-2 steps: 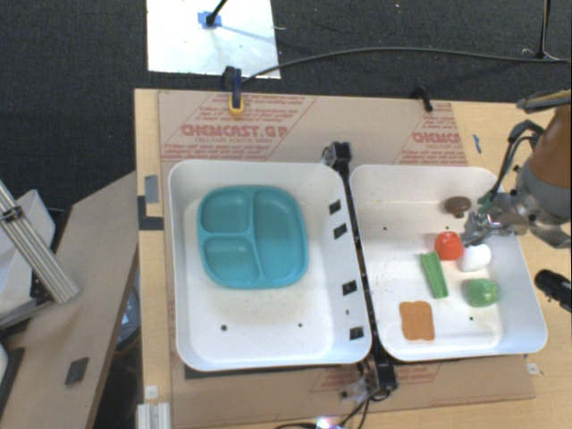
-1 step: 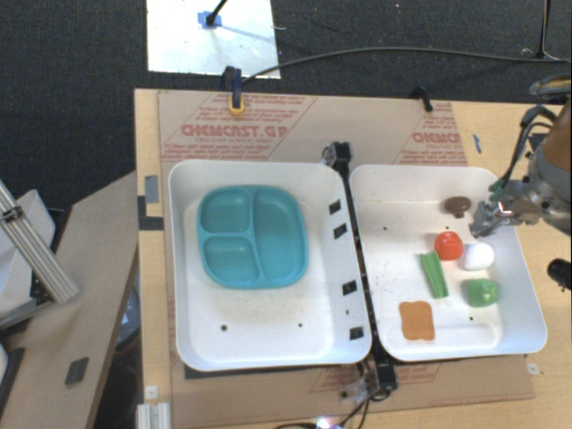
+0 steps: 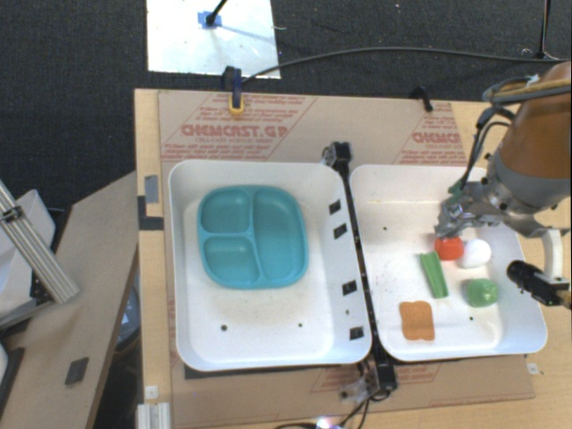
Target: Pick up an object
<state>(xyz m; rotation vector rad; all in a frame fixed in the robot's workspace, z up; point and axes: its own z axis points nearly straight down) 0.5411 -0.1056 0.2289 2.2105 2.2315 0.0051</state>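
The right bin [image 3: 393,195] holds several small objects: a red ball-like piece [image 3: 449,249], a white egg-like piece [image 3: 475,253], a green stick [image 3: 434,274], a green lump [image 3: 482,292] and an orange block [image 3: 416,320]. My gripper [image 3: 454,222] hangs low at the bin's right part, just above and touching the top of the red piece. The wrist hides its fingertips, and nothing shows between them.
The left bin [image 3: 188,329] carries a teal divided plate [image 3: 252,237]. Black clips run along the seam between the bins [image 3: 347,257]. The grey and orange arm [image 3: 534,141] covers the right bin's far right corner. Bare floor lies in the right bin's left half.
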